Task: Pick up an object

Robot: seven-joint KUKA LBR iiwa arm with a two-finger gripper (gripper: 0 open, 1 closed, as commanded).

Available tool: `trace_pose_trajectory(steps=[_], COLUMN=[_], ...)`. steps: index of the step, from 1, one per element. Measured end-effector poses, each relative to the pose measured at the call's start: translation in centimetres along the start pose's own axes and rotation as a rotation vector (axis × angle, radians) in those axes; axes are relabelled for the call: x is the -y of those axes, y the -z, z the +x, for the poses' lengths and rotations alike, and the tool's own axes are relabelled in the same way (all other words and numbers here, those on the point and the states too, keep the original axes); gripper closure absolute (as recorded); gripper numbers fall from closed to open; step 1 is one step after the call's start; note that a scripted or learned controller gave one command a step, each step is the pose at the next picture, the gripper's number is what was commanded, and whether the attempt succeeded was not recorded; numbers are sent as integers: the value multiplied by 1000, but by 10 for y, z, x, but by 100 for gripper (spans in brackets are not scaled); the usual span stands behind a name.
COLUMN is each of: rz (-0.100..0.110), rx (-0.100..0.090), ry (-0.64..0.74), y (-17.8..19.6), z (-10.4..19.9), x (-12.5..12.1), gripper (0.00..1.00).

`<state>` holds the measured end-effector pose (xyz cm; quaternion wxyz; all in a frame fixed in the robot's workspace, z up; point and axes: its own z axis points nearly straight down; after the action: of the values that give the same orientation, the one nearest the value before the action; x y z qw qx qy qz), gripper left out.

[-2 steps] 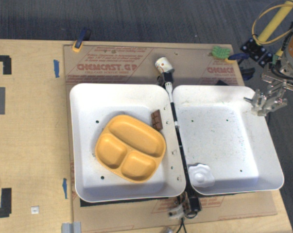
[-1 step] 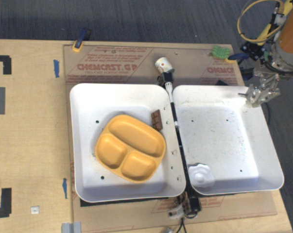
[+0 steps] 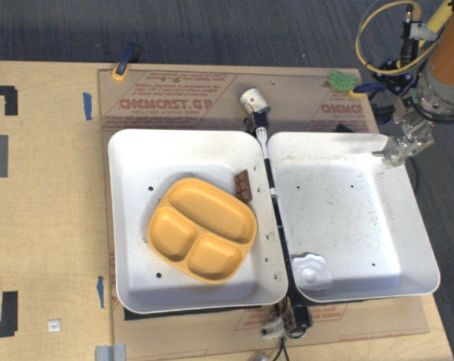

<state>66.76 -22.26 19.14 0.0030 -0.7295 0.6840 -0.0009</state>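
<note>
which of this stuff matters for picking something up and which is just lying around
For the job: gripper; yellow divided tray and small brown piece in the left bin; white lump in the right bin.
Just lying about: green clamp, yellow clamp, blue tape marks, printed cardboard sheet.

the one camera sat fixed above the bench (image 3: 38, 201), looking down at a slant, far enough to take in the view's left bin (image 3: 129, 224) and right bin (image 3: 347, 216) whole.
</note>
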Motion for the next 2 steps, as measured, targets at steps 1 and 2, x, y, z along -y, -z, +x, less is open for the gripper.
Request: trace_pose_trajectory(steps=[1, 2], rz=[-1, -3], rx=[0, 0], ry=[308, -83], y=[12, 11], z=[-6, -66], x=[0, -6], gripper=[100, 100])
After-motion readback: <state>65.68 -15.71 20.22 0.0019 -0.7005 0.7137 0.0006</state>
